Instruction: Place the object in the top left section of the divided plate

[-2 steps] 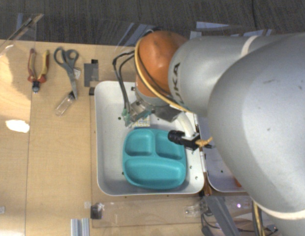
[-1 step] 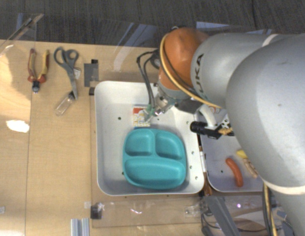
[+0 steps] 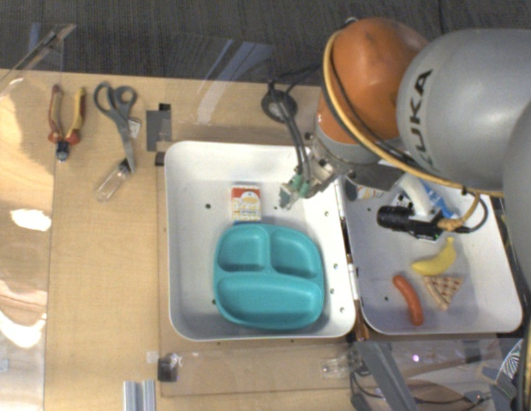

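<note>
A teal divided plate (image 3: 269, 277) lies in the left white bin (image 3: 187, 255), toward its near side, with three sections showing. A small red and white box (image 3: 246, 202) lies on the bin floor just beyond the plate's top left section. My gripper (image 3: 293, 193) hangs over the left bin near its right wall, to the right of the box and just beyond the plate's top right section. I see nothing clearly held at its tip.
The right bin (image 3: 497, 315) holds a banana (image 3: 438, 261), a red sausage (image 3: 408, 299), a waffle-like wedge (image 3: 443, 290) and a blue and white item (image 3: 426, 199) partly under the arm. Scissors (image 3: 122, 118), pliers (image 3: 64, 120) and a small black block (image 3: 158, 128) lie on the bench at left.
</note>
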`<action>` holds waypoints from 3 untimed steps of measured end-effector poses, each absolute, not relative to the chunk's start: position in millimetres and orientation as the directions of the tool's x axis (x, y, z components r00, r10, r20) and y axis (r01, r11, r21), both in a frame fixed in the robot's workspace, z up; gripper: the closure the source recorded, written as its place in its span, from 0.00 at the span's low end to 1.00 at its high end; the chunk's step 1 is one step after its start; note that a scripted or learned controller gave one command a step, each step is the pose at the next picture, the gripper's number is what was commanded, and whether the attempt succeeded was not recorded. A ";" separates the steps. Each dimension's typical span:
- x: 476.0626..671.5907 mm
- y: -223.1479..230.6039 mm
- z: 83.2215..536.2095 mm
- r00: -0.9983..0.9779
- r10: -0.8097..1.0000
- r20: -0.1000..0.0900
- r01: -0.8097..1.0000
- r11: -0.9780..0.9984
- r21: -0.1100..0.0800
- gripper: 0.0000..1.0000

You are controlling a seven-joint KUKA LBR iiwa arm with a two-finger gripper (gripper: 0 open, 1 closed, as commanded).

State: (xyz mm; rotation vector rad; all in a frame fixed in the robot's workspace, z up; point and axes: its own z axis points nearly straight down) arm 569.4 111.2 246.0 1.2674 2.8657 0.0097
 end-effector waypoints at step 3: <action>488.2 184.1 289.4 -0.177 0.984 0.001 0.984 0.177 0.007 1.00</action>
